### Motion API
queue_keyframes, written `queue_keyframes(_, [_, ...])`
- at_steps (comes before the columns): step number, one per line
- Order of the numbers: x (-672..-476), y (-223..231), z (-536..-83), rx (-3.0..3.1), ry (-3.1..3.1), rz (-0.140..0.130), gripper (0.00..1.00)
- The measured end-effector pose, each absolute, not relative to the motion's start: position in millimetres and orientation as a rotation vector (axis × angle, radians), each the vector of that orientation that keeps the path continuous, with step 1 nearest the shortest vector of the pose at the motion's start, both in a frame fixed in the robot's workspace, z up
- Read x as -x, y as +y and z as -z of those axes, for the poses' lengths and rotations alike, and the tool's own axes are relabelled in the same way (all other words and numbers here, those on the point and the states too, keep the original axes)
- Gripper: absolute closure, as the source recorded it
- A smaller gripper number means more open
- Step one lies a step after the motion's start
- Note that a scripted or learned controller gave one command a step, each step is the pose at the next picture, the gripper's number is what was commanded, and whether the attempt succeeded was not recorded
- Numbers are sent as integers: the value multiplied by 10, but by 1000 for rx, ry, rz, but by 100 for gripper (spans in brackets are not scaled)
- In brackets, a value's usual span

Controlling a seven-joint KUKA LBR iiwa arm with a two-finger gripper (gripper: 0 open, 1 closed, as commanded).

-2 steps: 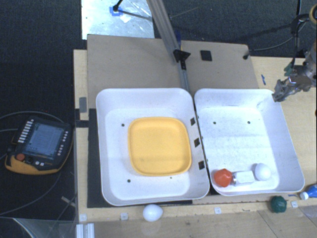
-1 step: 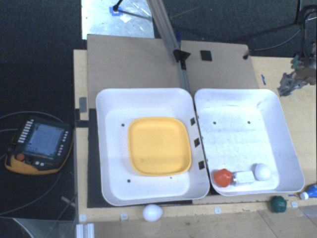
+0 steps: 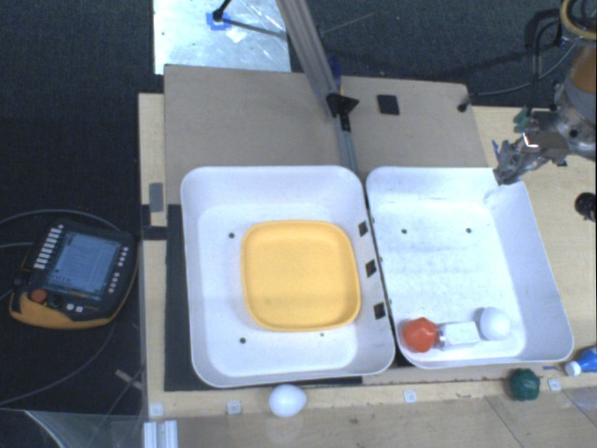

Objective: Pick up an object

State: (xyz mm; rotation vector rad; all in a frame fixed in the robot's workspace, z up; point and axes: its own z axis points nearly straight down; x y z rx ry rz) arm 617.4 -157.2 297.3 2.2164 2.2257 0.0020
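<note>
Nothing is being held by the gripper (image 3: 511, 168), which is being kept over the right bin's (image 3: 536, 241) far corner, jaw width unreadable, while the red ball (image 3: 420, 334) is lying at the near wall.

Yellow plate (image 3: 301, 275) in white bin (image 3: 201, 250); orange-red ball (image 3: 420, 334).

Two white bins (image 3: 280, 180) (image 3: 522, 213), one yellow plate (image 3: 301, 275), one red ball (image 3: 420, 334), two white balls (image 3: 493, 323) (image 3: 287, 399), one white block (image 3: 459, 333), one green ball (image 3: 523, 384)
</note>
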Motion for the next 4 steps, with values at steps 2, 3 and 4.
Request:
queue_keyframes(2, [-5873, -511, -2632, -2217, 2227, -1, 100])
queue_keyframes(3, [-5683, -63, -2493, -2218, 2226, -1, 100])
queue_keyframes(4, [-5554, 399, -2361, -2218, 2226, -1, 100])
